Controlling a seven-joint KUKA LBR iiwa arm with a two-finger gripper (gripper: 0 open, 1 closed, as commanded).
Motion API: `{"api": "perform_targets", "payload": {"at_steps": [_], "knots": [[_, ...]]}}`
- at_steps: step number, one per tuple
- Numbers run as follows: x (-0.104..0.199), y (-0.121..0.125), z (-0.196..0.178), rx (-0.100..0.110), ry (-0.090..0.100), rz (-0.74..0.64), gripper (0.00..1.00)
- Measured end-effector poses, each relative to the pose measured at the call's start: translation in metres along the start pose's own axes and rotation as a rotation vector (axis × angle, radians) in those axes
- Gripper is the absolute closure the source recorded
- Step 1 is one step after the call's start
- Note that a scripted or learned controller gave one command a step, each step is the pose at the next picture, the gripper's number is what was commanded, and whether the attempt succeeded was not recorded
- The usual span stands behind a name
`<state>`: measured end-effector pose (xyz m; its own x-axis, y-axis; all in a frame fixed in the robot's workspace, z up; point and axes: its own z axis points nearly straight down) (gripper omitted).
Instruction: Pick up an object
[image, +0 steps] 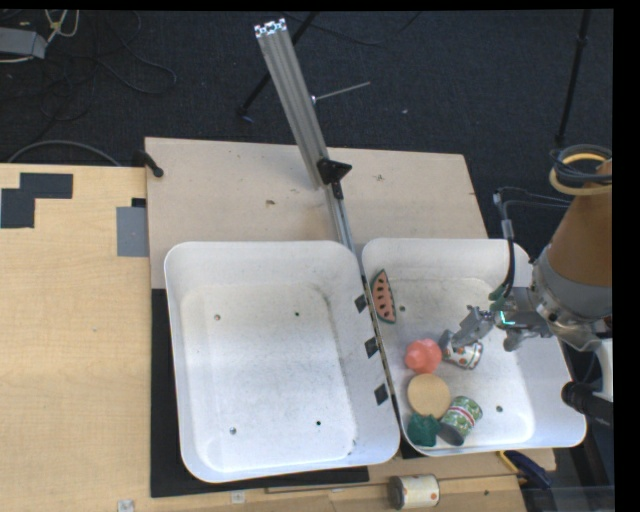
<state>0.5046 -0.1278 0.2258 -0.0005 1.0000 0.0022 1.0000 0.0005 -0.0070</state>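
the arm is reaching in from three o'clock and its tool (470, 338) is hanging low over the right bin (520, 425), just at the small can (464, 354), which is lying at the red ball's (423, 354) three o'clock. whether the can is sitting between the fingers i cannot tell, and i cannot tell how wide the tool is standing either. the likely trouble: the can is looking round and slick, so it may be rolling away or squirting out if the fingers are closing off-centre, and the ball is lying near enough to be getting nudged. at the ball's six o'clock a tan disc (428, 394) is lying flat, with a green-banded can (460, 414) and a dark green piece (423, 431) beyond it; a watermelon slice (384, 297) is leaning by the divider at eleven o'clock. the left bin (190, 300) is lying at nine o'clock. both bins are resting on a pale wooden tabletop (240, 190), with dark carpet (430, 70) and cables beyond, and a slanted metal rail (296, 100) is rising toward twelve o'clock.
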Motion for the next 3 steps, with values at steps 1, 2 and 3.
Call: {"api": "perform_targets", "payload": {"at_steps": [1,2,3], "knots": [[-0.001,0.0,-0.002,-0.004,-0.001,0.004,0.0],[0.001,-0.009,0.058,0.003,0.001,0.001,0.0],[-0.008,-0.013,0.112,-0.001,0.0,0.002,0.0]]}}
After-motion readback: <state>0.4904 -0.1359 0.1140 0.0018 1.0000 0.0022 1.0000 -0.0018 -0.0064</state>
